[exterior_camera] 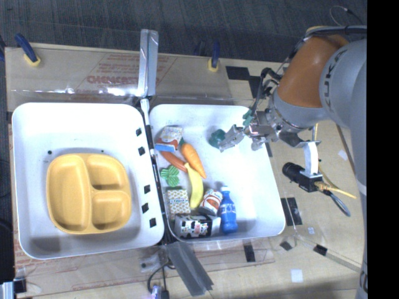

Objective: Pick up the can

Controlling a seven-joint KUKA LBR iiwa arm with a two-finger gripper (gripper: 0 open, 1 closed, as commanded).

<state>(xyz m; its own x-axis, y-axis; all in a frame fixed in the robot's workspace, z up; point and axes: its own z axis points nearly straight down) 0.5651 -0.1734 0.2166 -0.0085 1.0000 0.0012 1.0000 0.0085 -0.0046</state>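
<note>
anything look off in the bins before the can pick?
Nothing spilled or broken. The right bin has its items jammed against the left wall and front corner: carrot, banana, blue bottle, with the can lying on its side among them. The yellow tray sits flat in the left bin.

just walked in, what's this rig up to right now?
A KUKA arm reaches in from the right over the right bin, its tool near the bin's upper right, beside a small teal object. Nothing is visibly between the fingers. The task is the can: a dark can lies on its side at the bin's lower edge, in a cluster with a carrot, banana and blue bottle. The left bin holds a yellow divided tray.
</note>
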